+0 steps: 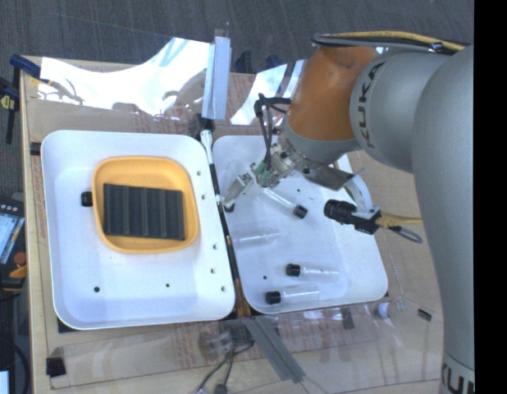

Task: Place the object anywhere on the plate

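Observation:
A yellow plate (pixel 143 175) with a dark ribbed insert (pixel 144 212) lies in the left bin (pixel 114 302). Several clear tubes with black caps lie in the right bin (pixel 360 277): one (pixel 286 201) just right of the gripper, one (pixel 307 270) lower down, and one (pixel 286 296) near the front edge. An uncapped clear tube (pixel 258 238) rests mid-bin. My gripper (pixel 235 191) hangs low at the right bin's left edge, close to the divide between the bins. It points down and left, and I see nothing held in it.
A small black piece (pixel 87 199) sits in the left bin, touching the plate's left rim. The big grey arm (pixel 401 80) with its orange band covers the right bin's back right. A grey upright bar (pixel 216 76) stands behind the bins.

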`<state>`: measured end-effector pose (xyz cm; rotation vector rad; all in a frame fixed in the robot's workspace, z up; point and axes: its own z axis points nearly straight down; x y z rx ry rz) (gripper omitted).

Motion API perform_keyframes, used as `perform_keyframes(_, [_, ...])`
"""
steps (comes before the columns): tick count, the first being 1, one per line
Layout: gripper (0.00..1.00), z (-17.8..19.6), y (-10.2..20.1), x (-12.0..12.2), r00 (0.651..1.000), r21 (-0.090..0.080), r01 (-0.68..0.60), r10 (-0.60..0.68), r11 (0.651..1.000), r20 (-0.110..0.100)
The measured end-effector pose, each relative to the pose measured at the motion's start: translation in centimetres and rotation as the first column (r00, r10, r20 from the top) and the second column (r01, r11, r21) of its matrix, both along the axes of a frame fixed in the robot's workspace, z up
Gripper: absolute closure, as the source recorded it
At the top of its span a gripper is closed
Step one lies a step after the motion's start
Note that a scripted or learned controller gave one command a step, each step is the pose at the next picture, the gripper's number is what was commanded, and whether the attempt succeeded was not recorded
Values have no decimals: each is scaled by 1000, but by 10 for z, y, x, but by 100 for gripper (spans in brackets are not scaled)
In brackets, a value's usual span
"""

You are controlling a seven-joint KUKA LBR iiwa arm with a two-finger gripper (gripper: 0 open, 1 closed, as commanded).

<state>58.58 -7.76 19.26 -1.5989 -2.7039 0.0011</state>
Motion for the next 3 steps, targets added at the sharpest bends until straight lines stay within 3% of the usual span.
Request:
perform_keyframes(2, [0, 0, 68, 18, 999, 0, 37, -37, 999, 2])
perform_keyframes(3, [0, 14, 117, 13, 998, -1, 58, -58, 998, 0])
